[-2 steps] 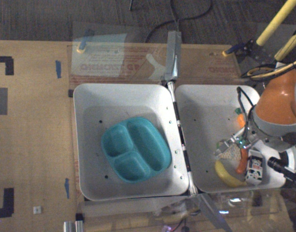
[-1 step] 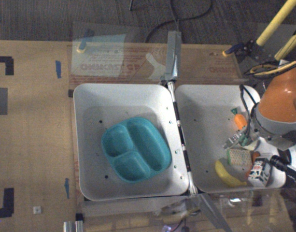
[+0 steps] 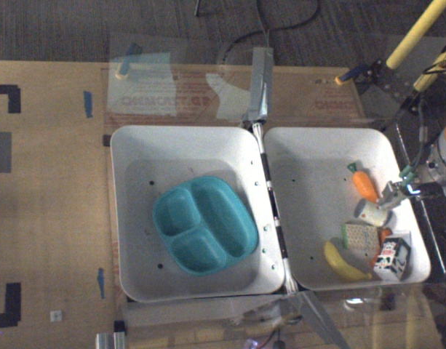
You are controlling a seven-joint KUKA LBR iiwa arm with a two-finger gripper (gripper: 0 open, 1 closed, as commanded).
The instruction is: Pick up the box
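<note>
End effector (image 3: 399,192) at the right rim of the right bin (image 3: 310,147); finger state cannot be told.
Just beside it lie a carrot (image 3: 365,185) and a small pale cylinder (image 3: 372,214). The box (image 3: 392,257) rests in the bin's near right corner, next to a patterned packet (image 3: 360,236) and a banana (image 3: 343,262). The left bin (image 3: 135,158) holds a teal divided plate (image 3: 204,225) on the surface (image 3: 48,217).

Position: sitting fixed above the tan cardboard-covered desk (image 3: 55,217).
Facing: looking down at a slant.
Range: taking in both shallow white plastic bins (image 3: 128,195), plus dark carpet beyond.
</note>
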